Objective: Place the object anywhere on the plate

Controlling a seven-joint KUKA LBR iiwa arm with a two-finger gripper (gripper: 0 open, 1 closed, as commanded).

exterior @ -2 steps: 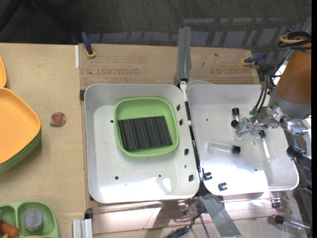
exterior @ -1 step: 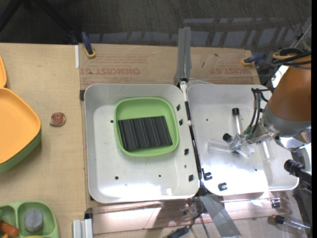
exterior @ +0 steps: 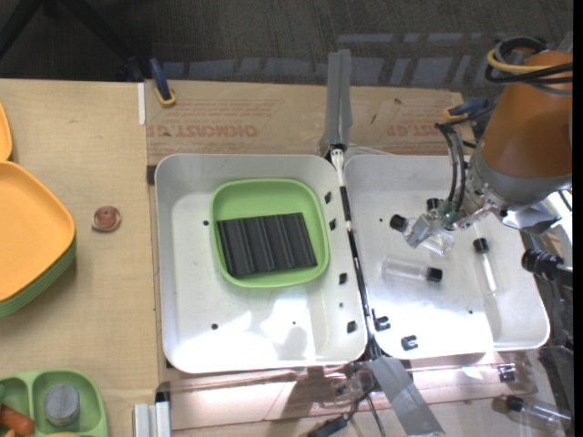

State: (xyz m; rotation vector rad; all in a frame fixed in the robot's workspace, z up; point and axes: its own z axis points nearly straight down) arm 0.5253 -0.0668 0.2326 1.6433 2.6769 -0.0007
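Note:
A green square plate [exterior: 266,195] sits in the left bin [exterior: 182,271]. A dark ridged slab [exterior: 269,244] lies flat on it and covers most of its middle. My gripper [exterior: 434,227] hangs low over the upper middle of the right bin [exterior: 510,326], far from the plate. Just left of it lies a small black cap [exterior: 397,221]. A clear vial with a black cap [exterior: 412,271] lies below the gripper, and a second clear vial [exterior: 485,264] lies to its right. I see nothing clearly held in the gripper.
Small black bits [exterior: 409,341] lie near the right bin's front wall. Orange plates [exterior: 32,235] and a small red knob [exterior: 107,217] rest on the bench at the left. A green tray [exterior: 50,399] sits at the bottom left corner.

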